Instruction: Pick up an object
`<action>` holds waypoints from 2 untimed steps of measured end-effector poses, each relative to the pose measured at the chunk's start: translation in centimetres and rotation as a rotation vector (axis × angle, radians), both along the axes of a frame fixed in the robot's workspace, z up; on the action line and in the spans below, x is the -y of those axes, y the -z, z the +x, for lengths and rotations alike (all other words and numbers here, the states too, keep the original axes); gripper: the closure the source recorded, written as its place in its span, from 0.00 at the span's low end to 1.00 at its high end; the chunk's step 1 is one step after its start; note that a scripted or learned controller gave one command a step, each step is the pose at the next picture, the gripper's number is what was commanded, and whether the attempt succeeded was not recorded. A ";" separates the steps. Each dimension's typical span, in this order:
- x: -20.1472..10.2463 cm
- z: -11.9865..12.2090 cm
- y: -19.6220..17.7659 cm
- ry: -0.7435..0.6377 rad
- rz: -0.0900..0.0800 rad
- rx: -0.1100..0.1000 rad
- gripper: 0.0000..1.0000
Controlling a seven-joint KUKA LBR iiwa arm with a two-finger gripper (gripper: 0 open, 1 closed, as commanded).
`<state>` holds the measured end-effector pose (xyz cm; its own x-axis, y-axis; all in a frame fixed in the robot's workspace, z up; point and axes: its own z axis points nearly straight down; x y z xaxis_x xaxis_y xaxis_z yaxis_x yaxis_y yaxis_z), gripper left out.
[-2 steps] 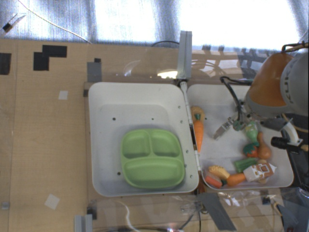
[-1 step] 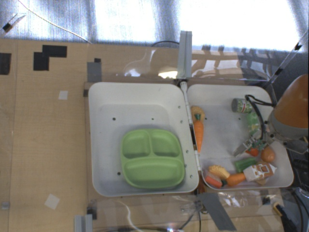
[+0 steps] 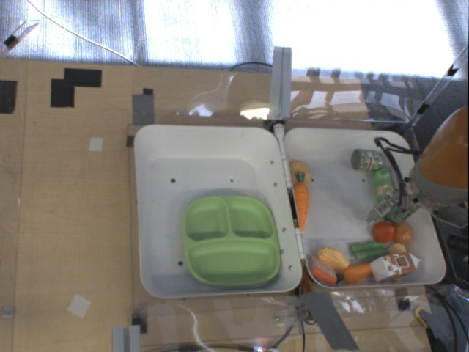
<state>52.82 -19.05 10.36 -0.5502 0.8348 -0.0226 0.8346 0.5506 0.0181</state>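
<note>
- My gripper [image 3: 390,210] sits low in the right bin [image 3: 333,167], near its right wall, just above a small tomato [image 3: 383,232].
- I cannot tell from here how the gripper is set or whether anything is in it.
- A green can [image 3: 366,159] lies just beyond it, toward the far side of the bin.
- A carrot [image 3: 300,200] lies along the bin's left wall.
- Along the near edge are a corn cob [image 3: 332,257], a green pepper [image 3: 368,250] and a small carton [image 3: 394,266], close together.
- The left bin [image 3: 157,149] holds a green divided plate [image 3: 231,239].
- Both bins rest on the table [image 3: 66,218].
</note>
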 end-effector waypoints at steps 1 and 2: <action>-15.0 6.2 -12.1 0.101 0.016 -0.010 1.00; -14.2 5.9 -11.6 0.111 0.011 -0.020 0.00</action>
<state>58.77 -4.84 21.98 -0.4543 0.8908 -0.0028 0.8908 0.4543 0.0064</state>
